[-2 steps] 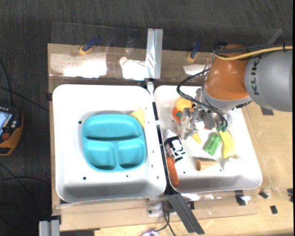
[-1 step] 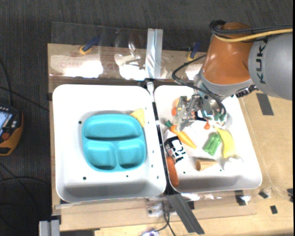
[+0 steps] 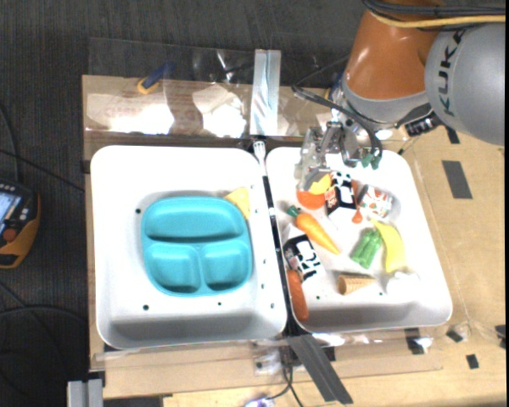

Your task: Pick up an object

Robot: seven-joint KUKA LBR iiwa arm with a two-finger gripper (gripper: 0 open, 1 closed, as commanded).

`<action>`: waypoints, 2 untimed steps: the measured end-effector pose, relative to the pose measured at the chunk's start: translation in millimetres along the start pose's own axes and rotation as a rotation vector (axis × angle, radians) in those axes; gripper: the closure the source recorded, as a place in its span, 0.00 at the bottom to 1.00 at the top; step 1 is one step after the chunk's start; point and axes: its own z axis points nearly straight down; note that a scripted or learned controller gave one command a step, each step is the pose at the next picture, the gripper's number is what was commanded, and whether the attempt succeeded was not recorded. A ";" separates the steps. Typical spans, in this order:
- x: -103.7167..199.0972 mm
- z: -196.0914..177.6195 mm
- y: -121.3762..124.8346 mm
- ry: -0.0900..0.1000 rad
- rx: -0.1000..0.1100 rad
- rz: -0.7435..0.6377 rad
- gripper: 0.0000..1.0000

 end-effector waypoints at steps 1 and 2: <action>-1.0 -8.4 0.2 -0.002 0.001 0.000 1.00; -2.1 -17.1 0.2 -0.005 0.003 -0.001 1.00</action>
